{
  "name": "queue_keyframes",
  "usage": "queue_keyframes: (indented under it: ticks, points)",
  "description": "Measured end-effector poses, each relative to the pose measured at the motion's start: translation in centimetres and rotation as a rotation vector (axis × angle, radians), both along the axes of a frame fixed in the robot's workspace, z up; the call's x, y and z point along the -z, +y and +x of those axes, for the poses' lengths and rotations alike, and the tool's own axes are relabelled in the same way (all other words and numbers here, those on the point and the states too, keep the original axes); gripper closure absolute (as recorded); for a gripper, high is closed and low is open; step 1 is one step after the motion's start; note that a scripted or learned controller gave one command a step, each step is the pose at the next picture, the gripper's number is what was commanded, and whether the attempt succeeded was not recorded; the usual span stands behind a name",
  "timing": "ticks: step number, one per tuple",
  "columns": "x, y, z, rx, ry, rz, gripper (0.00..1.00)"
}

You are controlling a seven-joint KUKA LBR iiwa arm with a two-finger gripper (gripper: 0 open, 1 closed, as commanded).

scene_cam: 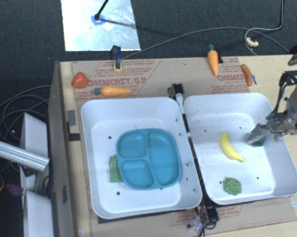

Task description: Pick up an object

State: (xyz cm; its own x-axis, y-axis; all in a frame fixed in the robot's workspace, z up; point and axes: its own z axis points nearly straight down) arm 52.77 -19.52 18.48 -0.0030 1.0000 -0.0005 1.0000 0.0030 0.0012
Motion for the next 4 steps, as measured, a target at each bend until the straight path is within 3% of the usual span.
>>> queue_keyframes:
  ticks: [1,2,3,4]
  points:
    - [8.5,2.4,2.6,0.0,-0.01,0.0,0.0]
    - [9.3,7.6,3.2,-0.001,0.0,0.001,0.0]
    - [8.3,7.5,3.2,-0.002,-0.001,0.001,1.0]
    - [-2.8,14.4,0.2,-0.002,-0.003,0.001,1.0]
